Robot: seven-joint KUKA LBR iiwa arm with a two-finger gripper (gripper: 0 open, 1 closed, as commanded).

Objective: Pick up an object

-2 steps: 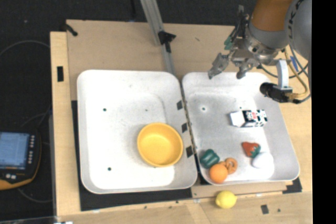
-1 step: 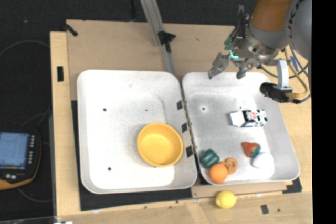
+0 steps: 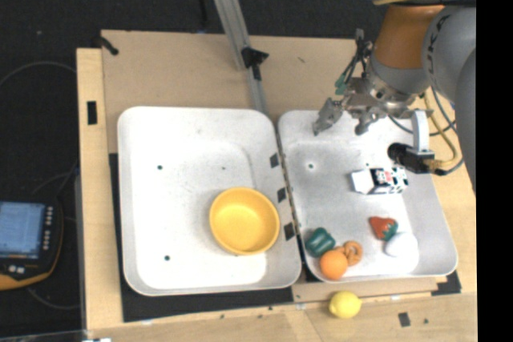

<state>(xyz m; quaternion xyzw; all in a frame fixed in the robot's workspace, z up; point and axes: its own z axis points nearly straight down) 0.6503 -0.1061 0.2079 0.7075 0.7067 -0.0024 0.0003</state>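
Note:
My gripper [image 3: 345,120] hangs over the far edge of the right bin [image 3: 337,180], open, with nothing between its two fingers. In that bin lie a small white and black box [image 3: 378,180], a red strawberry-like toy [image 3: 383,227], a white lump [image 3: 396,245], a green piece [image 3: 319,239], an orange ball [image 3: 333,264] and a small orange piece [image 3: 352,251]. All of them sit nearer the camera than the gripper. A yellow bowl [image 3: 244,219] rests in the left bin [image 3: 176,164].
A yellow lemon [image 3: 345,304] lies on the bench outside the bins, at the front. A slanted metal pole [image 3: 232,20] rises behind the bins. A handheld screen unit [image 3: 28,240] sits at the far left, off the bench.

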